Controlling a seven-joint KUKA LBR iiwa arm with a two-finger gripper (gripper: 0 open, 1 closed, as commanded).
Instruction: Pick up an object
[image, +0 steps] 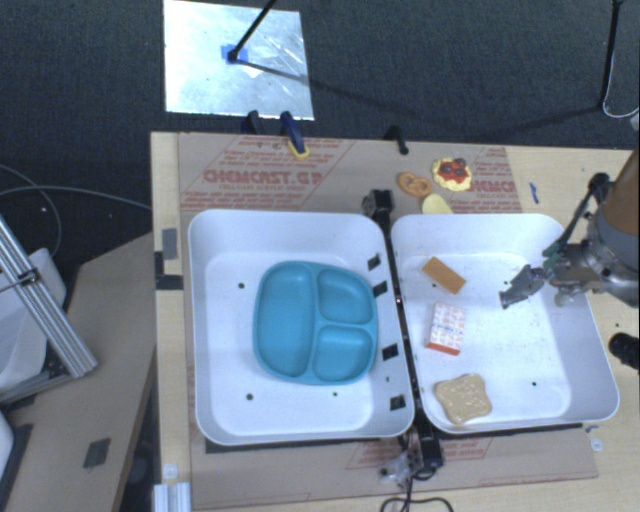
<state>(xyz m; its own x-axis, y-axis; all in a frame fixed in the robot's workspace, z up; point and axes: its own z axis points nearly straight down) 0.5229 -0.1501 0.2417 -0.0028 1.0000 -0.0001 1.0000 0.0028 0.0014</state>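
Dark blue-grey carpet (80, 90) surrounds the desk (165, 150), and a shiny silver sheet (215, 60) lies on the floor beyond its far edge. Protective brown cardboard printed with red lettering (260, 170) covers the desk top, and two shallow white bins sit on it side by side. A blue and yellow clamp (293, 135) grips the cardboard's far edge. At the left, a lower tan surface (90, 360) carries an aluminium frame rail (40, 310).

The left white bin (225, 260) holds a light blue plastic plate with three compartments (315, 322), lying flat near the middle. The right white bin (580, 390) holds three small things: an orange-brown rectangular block (443, 274) toward the far side, a white packet with red print (447, 328) near the centre-left, and a tan toast-shaped slice (463, 397) near the front edge. All three lie apart from one another.

Beyond the right bin, on the cardboard, rest a small round toy pizza with red topping (452, 173), a brown pretzel-like piece (412, 184) and a pale yellow piece (436, 205).

The grey arm reaches in from the right, and its gripper (522, 288) hangs over the right bin, to the right of the orange-brown block and clear of every item. Nothing sits between its fingers; how far they are parted cannot be told.
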